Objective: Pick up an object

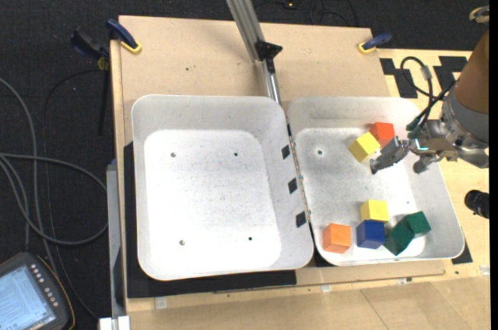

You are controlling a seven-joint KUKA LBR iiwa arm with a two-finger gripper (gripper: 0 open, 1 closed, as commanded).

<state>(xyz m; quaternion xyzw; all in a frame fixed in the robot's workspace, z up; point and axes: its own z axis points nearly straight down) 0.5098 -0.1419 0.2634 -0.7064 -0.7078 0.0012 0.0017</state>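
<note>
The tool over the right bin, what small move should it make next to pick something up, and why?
Probably shift the tool slightly toward the yellow block and lower onto it. It hangs just beside that block and the orange block in the right bin, with nothing visibly between its fingers, and the other blocks lie farther off at the near edge.

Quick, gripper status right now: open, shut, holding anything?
Gripper: open, holding nothing, over the right bin beside the yellow cube.

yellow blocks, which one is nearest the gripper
The upper yellow block, tilted beside the orange block, just left of the gripper; the other yellow block sits lower.
</note>
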